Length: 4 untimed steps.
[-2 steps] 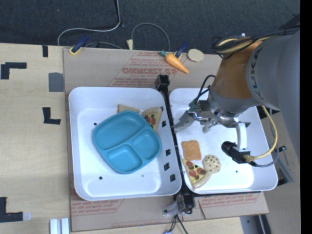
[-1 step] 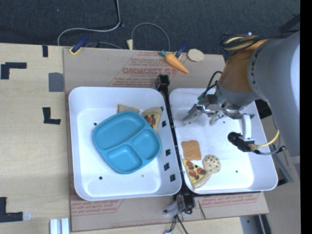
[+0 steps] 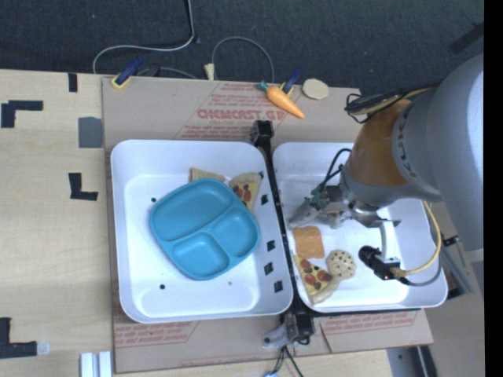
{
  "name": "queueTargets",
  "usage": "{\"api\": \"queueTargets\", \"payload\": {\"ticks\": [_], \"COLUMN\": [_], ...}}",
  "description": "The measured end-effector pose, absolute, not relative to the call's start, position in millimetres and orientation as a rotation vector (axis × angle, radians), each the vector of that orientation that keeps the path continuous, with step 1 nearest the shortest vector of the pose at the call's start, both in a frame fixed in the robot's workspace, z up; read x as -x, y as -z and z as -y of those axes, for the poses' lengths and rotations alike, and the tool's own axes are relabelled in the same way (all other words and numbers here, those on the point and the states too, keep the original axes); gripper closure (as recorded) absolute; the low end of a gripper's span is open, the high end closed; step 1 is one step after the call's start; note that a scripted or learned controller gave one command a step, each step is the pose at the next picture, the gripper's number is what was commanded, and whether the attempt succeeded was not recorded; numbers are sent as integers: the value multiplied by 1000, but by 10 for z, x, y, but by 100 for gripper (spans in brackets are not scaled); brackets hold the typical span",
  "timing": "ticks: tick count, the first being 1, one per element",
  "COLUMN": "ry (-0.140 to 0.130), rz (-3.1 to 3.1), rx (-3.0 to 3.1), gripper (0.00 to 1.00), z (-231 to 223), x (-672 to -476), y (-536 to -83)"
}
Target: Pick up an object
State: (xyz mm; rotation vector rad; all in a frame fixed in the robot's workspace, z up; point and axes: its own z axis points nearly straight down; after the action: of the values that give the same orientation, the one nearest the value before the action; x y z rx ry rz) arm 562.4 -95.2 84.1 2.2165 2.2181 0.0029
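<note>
My gripper (image 3: 308, 210) reaches down into the right bin (image 3: 409, 289), its tips just above an orange-tan toast slice (image 3: 309, 242). Below the toast lie a pizza slice (image 3: 316, 278) and a round cookie (image 3: 341, 263). Nothing shows between the tips. The left bin (image 3: 130, 210) holds a blue divided plate (image 3: 206, 228), with a pizza slice (image 3: 247, 185) and a tan piece (image 3: 201, 175) tucked behind its far edge. The arm's grey body and orange band (image 3: 377, 151) cover the right bin's far half.
A toy carrot (image 3: 284, 102) and a pale round disc (image 3: 316, 89) lie on the cardboard behind the bins. A black divider (image 3: 271, 210) runs between the bins. Cables trail along the bench's back edge, and a yellow cable loops by the right bin's right wall.
</note>
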Motion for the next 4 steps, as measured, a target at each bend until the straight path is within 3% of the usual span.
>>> {"api": "queueTargets", "payload": {"ticks": [1, 2, 3, 4], "ry": [-10, 2, -12, 10], "rz": [-2220, -2218, -2221, -2225], "rx": [-2211, -2220, -2210, -2224], "gripper": [0, 0, 0, 0], "z": [857, 1012, 787, 968], "x": [-6047, -5762, -6143, -6301], "y": [-1909, -806, -1915, -922]}}
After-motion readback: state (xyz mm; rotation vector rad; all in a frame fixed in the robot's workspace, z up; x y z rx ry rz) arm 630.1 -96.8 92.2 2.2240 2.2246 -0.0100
